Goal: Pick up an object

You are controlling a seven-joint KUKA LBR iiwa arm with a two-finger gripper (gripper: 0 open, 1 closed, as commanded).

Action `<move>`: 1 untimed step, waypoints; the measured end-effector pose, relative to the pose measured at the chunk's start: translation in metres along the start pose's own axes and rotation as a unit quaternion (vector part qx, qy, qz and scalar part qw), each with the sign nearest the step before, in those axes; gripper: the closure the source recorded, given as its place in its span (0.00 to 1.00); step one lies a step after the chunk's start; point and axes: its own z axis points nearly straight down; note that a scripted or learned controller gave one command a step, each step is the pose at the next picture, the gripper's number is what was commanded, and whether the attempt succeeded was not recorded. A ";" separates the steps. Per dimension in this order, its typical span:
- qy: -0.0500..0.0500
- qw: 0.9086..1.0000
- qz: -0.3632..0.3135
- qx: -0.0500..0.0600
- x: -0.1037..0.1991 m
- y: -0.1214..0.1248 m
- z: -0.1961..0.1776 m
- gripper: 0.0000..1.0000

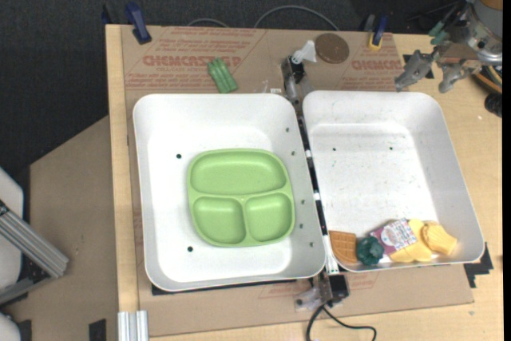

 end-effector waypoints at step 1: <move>0.000 1.000 0.001 0.002 -0.056 0.020 0.124 0.00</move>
